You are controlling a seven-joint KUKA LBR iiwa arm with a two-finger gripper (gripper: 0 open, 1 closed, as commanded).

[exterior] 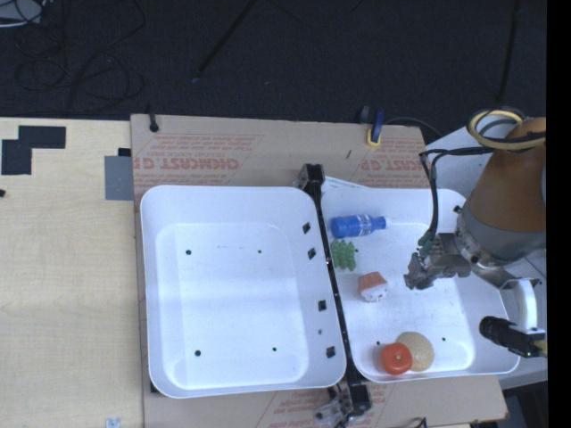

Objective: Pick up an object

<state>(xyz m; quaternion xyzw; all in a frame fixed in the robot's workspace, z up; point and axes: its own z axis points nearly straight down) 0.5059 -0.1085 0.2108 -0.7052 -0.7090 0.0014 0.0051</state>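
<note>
The right bin holds a blue bottle lying on its side near the divider. Just below it is a small green leafy piece. A small red and white piece lies in the middle. At the bin's front sit a red tomato-like ball and a tan round piece, touching each other. My gripper hangs over the right part of this bin, to the right of the red and white piece, with nothing seen between its fingers.
The left bin lies beside the right one, with a black divider strip with clamps between them. The arm's grey and orange body covers the right bin's right edge. Cables hang near the wrist.
</note>
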